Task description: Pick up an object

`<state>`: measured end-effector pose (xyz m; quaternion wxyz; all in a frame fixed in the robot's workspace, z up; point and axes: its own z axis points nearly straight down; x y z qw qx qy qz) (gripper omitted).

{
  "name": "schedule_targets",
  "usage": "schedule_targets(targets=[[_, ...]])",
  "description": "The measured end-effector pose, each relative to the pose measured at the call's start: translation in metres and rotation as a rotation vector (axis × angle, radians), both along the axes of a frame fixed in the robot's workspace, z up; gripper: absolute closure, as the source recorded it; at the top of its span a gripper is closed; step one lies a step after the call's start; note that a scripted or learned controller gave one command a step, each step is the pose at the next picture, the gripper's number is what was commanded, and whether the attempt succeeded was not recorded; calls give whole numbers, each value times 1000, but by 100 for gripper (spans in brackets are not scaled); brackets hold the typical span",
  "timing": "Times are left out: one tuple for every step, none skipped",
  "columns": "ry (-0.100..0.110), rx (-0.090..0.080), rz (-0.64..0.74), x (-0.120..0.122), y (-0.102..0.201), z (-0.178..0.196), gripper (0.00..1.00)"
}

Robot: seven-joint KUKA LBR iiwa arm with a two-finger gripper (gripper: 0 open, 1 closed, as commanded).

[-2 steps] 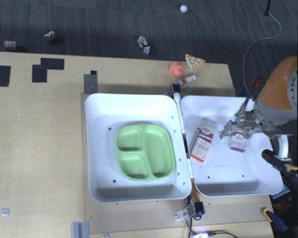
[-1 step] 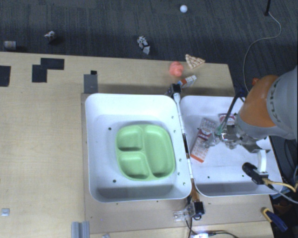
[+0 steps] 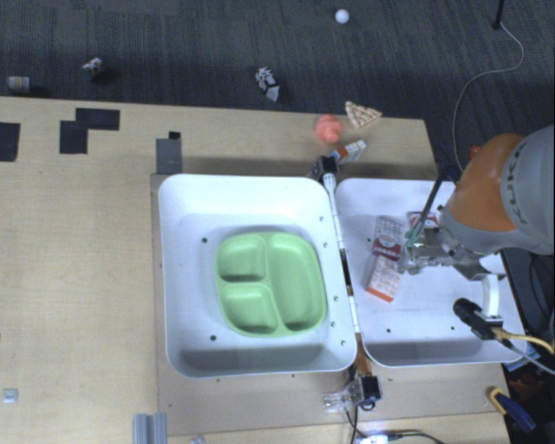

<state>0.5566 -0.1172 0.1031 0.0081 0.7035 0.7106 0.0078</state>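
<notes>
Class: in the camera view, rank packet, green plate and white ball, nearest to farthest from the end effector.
1. Packet, right bin, beside the end effector.
2. Green plate, left bin.
3. White ball, on the floor.

The bench [image 3: 78, 277] bears a left bin [image 3: 186, 225], right bin [image 3: 434, 321] and pink ball [image 3: 328, 128].

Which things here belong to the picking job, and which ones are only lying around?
For the job: gripper, red-and-white packet near it, right bin, green tray in left bin.
Lying about: pink ball, triangular piece, white ball on the carpet.
</notes>
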Motion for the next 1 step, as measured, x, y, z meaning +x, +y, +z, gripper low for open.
schedule_targets(targets=[[0,-1,0,0,0,0,0]])
